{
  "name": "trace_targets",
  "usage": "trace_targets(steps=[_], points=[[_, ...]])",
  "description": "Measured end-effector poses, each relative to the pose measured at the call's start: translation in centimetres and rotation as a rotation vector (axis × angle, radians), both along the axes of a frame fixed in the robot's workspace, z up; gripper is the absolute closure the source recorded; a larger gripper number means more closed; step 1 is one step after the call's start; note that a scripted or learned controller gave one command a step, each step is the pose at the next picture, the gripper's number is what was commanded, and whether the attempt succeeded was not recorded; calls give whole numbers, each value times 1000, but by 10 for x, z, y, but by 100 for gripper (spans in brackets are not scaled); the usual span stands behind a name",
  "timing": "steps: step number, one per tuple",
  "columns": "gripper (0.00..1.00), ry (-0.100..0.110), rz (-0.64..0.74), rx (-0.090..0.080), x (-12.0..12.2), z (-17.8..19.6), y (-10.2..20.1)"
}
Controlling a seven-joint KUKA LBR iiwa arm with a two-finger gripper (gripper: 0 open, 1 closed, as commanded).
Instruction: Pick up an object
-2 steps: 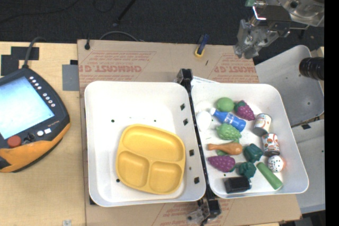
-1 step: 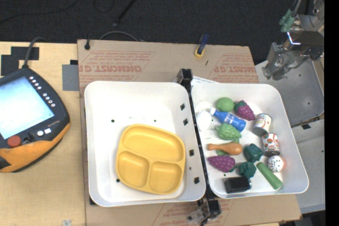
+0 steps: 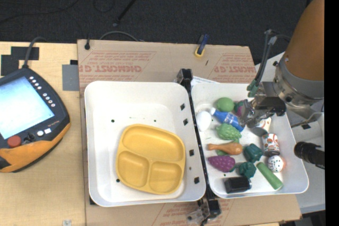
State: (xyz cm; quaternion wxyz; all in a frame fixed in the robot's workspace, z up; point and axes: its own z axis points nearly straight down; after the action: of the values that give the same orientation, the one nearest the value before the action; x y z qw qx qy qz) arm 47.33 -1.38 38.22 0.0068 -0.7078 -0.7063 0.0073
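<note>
**Desk:** What does the overhead view show?

**Photographer:** Two white bins side by side on a cardboard-covered bench. The left bin [image 3: 106, 108] holds a yellow compartment tray [image 3: 150, 158], lying flat toward its lower right. The right bin [image 3: 296, 180] is crowded with small toys.

**Desk:** And the arm?

**Photographer:** It reaches in from the right, its orange band [image 3: 312, 39] above the wrist. The gripper [image 3: 256, 120] sits low over the upper middle of the right bin, near a purple object [image 3: 242, 108] at its left.

**Desk:** Is it holding anything?

**Photographer:** I cannot tell. The fingers are dark and merge with the clutter beneath, so how wide they stand, and whether anything is between them, is unclear.

**Desk:** What lies around it?

**Photographer:** A green ball [image 3: 224, 104] and a blue-and-white bottle [image 3: 228, 118] to the left, a white egg [image 3: 204, 120] by the divider. Below: a green ridged toy [image 3: 229, 132], an orange carrot [image 3: 225, 148], purple grapes [image 3: 222, 162], a teal piece [image 3: 252, 153], a green cylinder [image 3: 269, 175] and a black block [image 3: 237, 184].

**Desk:** Outside the bins?

**Photographer:** A control pendant [image 3: 29, 119] lies on the bench at far left.
</note>
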Motion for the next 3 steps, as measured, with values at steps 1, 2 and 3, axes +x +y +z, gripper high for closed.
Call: trace_targets(steps=[1, 2, 3], points=[[100, -9, 8, 1, 1, -76, 70], [100, -28, 4, 3, 3, 30, 97], [100, -14, 5, -1, 3, 34, 97]])
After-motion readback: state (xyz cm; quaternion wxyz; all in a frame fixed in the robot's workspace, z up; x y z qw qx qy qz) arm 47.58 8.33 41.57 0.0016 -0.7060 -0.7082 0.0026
